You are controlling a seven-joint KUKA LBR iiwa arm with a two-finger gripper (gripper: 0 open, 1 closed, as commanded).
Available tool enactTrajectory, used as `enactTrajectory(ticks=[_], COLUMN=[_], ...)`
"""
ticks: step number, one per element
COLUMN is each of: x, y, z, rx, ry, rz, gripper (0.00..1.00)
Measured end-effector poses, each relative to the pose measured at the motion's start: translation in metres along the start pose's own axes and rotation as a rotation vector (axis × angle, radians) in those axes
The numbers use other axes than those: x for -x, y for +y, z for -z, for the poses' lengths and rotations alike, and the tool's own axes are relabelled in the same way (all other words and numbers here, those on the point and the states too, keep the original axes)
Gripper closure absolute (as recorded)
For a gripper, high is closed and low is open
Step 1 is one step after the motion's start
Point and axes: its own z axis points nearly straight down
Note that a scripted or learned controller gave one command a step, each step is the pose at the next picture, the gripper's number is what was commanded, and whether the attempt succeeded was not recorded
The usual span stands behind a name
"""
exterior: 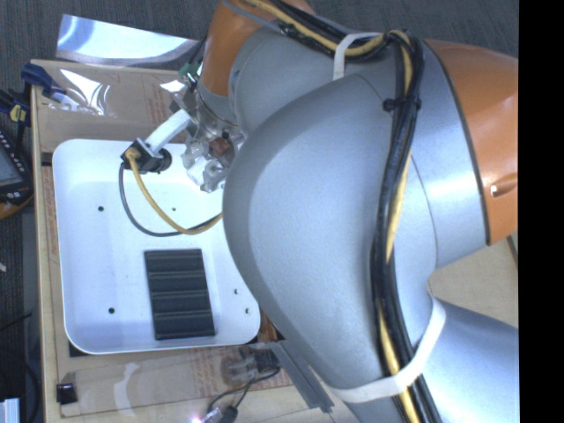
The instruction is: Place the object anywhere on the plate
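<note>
A black ribbed rectangular slab (181, 293) lies flat on the floor of the left white bin (88, 236), near its front edge. My gripper (208, 160) hangs over the bin's far right corner, well above and behind the slab and not touching it. Its metal end is half hidden under the wrist. The grey arm with its orange band (264, 7) covers the right half of the view and whatever lies beneath it. A yellow cable (145, 218) loops from a white and black fitting (154, 148) beside the gripper down over the bin floor.
Crinkled clear plastic (97, 38) lies behind the bin on the brown bench (159, 386). Dark tools (13, 161) sit off the left edge. A small connector with wires (242, 368) lies in front of the bin.
</note>
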Motion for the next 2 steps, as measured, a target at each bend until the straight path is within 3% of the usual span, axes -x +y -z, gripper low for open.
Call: enactTrajectory(ticks=[1,2], x=[-0.028,-0.022], y=[-0.036,-0.095], z=[0.046,0.154], rx=[0.001,0.002], ry=[0.001,0.002], rz=[0.1,0.226], gripper=[1.0,1.0])
